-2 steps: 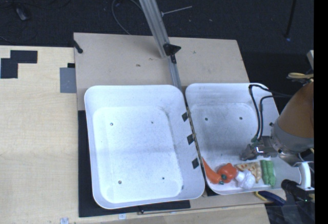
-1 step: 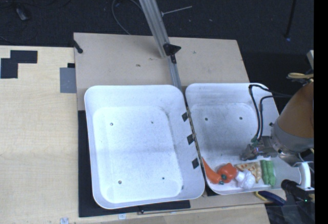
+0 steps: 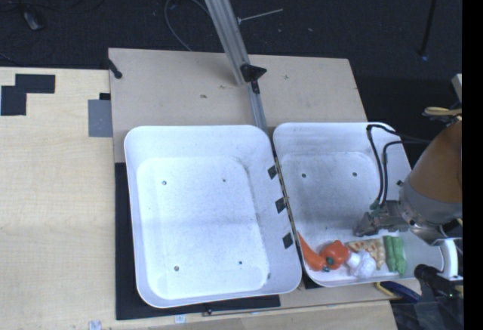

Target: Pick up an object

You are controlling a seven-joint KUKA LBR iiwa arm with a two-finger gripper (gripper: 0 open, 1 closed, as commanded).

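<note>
Most of the arm (image 3: 438,170) is cut off on the right, so we only get the orange band and a bit of grey wrist. The claw (image 3: 375,224) is dark and small down in the right bin (image 3: 332,147), and we honestly can't tell how it's set or if anything's in it. The pile in the near corner is mush: something orange (image 3: 332,251), a white lump (image 3: 361,264), a green piece (image 3: 394,253), a tan bit (image 3: 367,247). Can't tell what any of them are.
</note>
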